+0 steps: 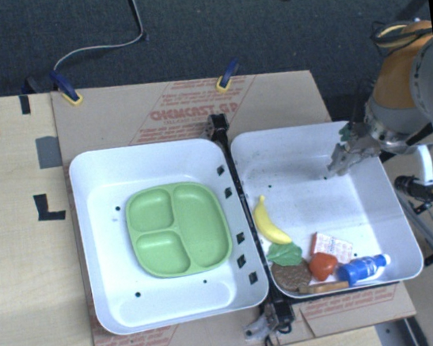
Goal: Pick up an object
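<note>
Banana (270, 223): lies loose at right bin's (378, 185) left wall, above the bottom-edge pile.
Pile: green leaf (286, 253), tomato (322, 265), packet (332, 245), blue bottle (363, 268).
Gripper (341, 161): over right bin's upper right; fingers slightly apart, gripping nothing.
Left bin (96, 225): green divided plate (179, 229).

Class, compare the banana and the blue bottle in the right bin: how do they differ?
The banana is yellow and curved; the blue bottle is straight, with a white cap. The banana lies by the bin's left wall, the blue bottle in the near right corner. Both lie flat in the right bin.
</note>
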